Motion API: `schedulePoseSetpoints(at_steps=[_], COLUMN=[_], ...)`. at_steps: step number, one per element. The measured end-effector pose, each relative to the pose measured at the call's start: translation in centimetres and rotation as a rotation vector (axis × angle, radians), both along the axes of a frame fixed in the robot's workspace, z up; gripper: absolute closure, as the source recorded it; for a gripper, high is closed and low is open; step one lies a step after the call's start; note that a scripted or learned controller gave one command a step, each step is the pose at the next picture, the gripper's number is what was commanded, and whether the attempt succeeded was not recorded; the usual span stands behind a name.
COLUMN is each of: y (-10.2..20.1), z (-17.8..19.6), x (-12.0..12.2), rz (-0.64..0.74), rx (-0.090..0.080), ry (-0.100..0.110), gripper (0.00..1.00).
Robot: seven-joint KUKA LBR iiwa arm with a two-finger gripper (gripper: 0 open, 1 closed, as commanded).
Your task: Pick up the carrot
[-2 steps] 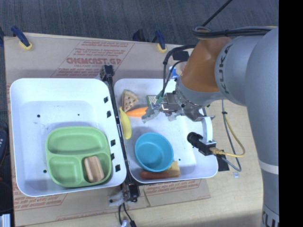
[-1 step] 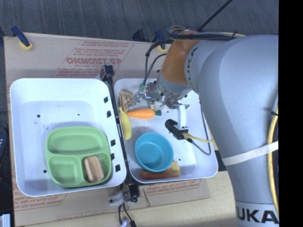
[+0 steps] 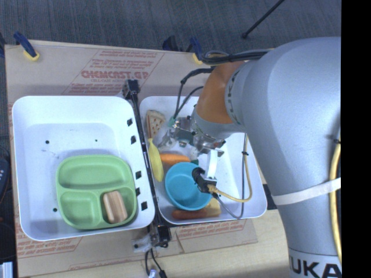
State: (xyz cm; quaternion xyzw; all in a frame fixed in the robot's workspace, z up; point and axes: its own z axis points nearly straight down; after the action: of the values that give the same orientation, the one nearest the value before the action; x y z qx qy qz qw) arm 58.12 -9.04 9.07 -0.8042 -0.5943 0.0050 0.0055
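The carrot (image 3: 173,158) lies in the right bin (image 3: 255,204), partly hidden between the blue bowl (image 3: 186,186) and the gripper (image 3: 188,138) just above it. Whether the gripper is released or clenched cannot be told. In that bin also lie one banana (image 3: 155,161), one slice of toast (image 3: 155,122) and a hot dog (image 3: 194,213) half covered by the bowl. The left bin (image 3: 35,114) holds one green plate (image 3: 93,184) carrying one bread roll (image 3: 114,206). Cardboard (image 3: 87,62) on the bench reads "CHEMCAST GP"; the arm (image 3: 290,126) shows "UKA", cut off.
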Motion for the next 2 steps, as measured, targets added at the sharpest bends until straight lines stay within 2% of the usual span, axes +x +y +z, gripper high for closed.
schedulePoseSetpoints(at_steps=[1,2], y=[-0.40,-0.30], z=[0.15,0.18], x=[-0.94,-0.69], rz=[-0.105,-0.428], rx=[-0.002,-0.006], ry=[-0.007,-0.010], gripper=[0.00,0.00])
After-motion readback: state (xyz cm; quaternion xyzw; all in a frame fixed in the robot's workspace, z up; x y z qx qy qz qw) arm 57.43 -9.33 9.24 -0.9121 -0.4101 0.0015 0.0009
